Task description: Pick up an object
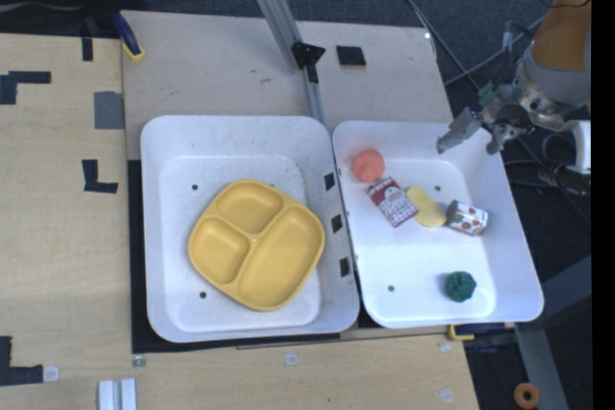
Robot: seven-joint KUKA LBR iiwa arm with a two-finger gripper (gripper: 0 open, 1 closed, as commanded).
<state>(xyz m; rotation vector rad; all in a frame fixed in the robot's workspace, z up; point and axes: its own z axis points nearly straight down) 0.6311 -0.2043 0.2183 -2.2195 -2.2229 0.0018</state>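
Four small items are crowded in the right bin (509, 235) in the camera view: a pink ball (367, 165), a red packet (390, 203), a yellow piece (426, 207) and a small carton (468, 219); a green ball (459, 284) lies apart. The gripper (473, 132) is seen open and empty above the bin's upper right rim (nothing between its fingers). A grasp may be spoiled by touching neighbours. More room is judged around the green ball, though the near wall is close.

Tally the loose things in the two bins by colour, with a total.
Yellow: 2, divided plate and small oval piece
Orange-pink: 1, ball
Red-and-white: 2, packet, small carton
Green: 1, lump
Total: 6
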